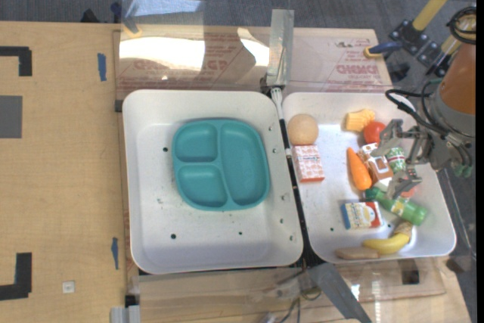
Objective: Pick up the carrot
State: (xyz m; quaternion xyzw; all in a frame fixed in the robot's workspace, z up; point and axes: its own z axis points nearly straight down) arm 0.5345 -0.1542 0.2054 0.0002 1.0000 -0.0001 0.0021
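The carrot (358, 169) is orange and lies in the middle of the right bin (325, 238), pointing up and down. My gripper (399, 157) hovers just to its right, over a small red, white and green carton (384, 161). Its two metal fingers (391, 134) stand apart, open, one above the carton and one below it. Nothing is lifted. The carrot lies free, a short way left of the fingers.
Around the carrot in the right bin lie a tan round fruit (302, 128), a pink carton (308, 164), a yellow-orange piece (359, 119), a tomato (372, 132), a green bottle (402, 206), a blue carton (360, 215) and a banana (387, 242). The left bin (144, 185) bears a teal divided plate (221, 163).
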